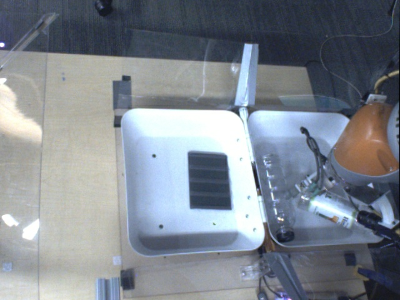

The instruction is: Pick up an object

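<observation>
Clear plastic object, flat in the right bin, just left of the pincer; likely target, being nearest. Dark slatted block well left, in the left bin. Pincer low over bin floor; width cannot be told.

Pale, matt wood-look desk carries two smooth white plastic bins with a soft sheen. The bin far left of the pincer holds a dark, matt ribbed panel. The bin under the pincer holds a clear, glossy plastic piece just to the pincer's left. Above the pincer, the arm's orange band looks smooth and satin. Clear glossy sheeting stands beyond the bins.
</observation>
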Motion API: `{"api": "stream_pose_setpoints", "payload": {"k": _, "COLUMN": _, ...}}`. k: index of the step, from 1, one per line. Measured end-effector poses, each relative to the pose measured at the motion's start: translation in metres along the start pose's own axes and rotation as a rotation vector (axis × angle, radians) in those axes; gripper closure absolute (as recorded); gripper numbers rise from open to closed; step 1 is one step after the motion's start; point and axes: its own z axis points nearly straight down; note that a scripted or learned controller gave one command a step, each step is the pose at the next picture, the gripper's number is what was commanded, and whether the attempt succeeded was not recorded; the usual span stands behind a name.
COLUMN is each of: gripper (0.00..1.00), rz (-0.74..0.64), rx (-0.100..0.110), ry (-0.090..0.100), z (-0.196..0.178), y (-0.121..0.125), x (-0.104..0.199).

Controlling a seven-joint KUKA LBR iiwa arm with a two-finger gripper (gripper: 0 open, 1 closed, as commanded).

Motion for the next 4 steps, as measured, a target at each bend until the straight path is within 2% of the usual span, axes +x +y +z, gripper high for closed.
{"api": "stream_pose_setpoints", "payload": {"k": 1, "gripper": 0.0, "rz": 0.118, "rx": 0.036, "ry": 0.028, "z": 0.012, "y": 0.049, "x": -0.03}}
{"api": "stream_pose_setpoints", "payload": {"k": 2, "gripper": 1.0, "rz": 0.114, "rx": 0.03, "ry": 0.034, "z": 0.001, "y": 0.053, "x": -0.028}}
{"api": "stream_pose_setpoints", "payload": {"k": 3, "gripper": 0.0, "rz": 0.117, "rx": 0.032, "ry": 0.029, "z": 0.001, "y": 0.051, "x": -0.031}}
{"api": "stream_pose_setpoints", "payload": {"k": 4, "gripper": 0.0, "rz": 0.026, "rx": 0.039, "ry": 0.024, "z": 0.013, "y": 0.062, "x": -0.04}}
